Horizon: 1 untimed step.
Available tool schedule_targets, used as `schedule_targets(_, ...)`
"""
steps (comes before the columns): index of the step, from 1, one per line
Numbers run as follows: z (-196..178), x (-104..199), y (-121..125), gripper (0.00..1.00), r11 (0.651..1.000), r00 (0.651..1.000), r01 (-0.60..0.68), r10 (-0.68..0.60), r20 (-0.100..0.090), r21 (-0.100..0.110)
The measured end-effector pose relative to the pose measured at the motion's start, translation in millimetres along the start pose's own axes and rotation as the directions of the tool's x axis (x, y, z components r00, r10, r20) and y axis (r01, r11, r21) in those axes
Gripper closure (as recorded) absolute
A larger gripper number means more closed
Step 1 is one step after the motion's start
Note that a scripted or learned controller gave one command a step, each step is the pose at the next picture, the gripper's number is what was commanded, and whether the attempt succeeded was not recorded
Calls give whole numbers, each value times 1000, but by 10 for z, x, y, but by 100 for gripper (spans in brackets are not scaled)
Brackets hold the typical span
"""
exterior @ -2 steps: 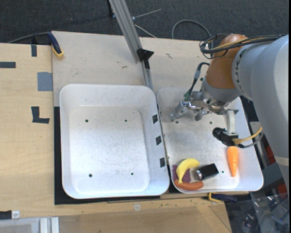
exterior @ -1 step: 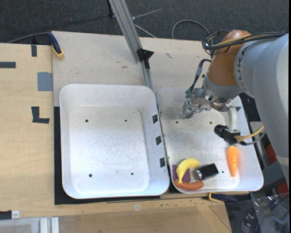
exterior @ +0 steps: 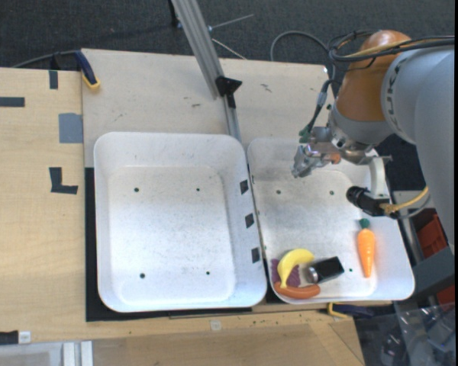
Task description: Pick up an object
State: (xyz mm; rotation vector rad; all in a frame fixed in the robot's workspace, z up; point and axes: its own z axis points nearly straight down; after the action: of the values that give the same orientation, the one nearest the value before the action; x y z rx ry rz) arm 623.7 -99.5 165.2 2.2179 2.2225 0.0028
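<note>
1. Gripper (exterior: 303, 162): hangs over the far part of the right bin (exterior: 290, 204), close to that bin's far-left corner. It appears small and dark metallic from above, and whether it is released or clenched cannot be told at this angle. No object can be seen in it.
2. Arm (exterior: 412, 82): grey, with an orange band (exterior: 370, 75) above the wrist, entering from the right side of the view. Dark cables loop around the wrist section.
3. Carrot (exterior: 366, 250): the orange toy with a green top lies on the right bin's floor near its right wall, lengthwise toward the near edge. It sits well apart from the gripper, toward the near right.
4. Banana (exterior: 293, 262): yellow and curved, resting in the near-left corner of the right bin, well apart from the gripper and almost straight toward the viewer from it.
5. Black block (exterior: 327, 270): a dark rectangular piece just beside the banana, on its right; they seem to touch.
6. Red object (exterior: 298, 290): an elongated red piece lying along the near rim of the right bin, beneath the banana and black block; its kind is unclear.
7. Left bin (exterior: 168, 219): a white tray abutting the right bin along their shared edge.
8. Bench (exterior: 30, 204): a pale wooden surface bearing both bins, with grey tape marks at the left.
9. Metal rail (exterior: 202, 40): a slanted bar reaching toward the bins' junction.
</note>
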Motion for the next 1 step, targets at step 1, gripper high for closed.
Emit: schedule_targets(1, -556, 32, -83, 100, 1000, 1000, 0, 0, 0, -2)
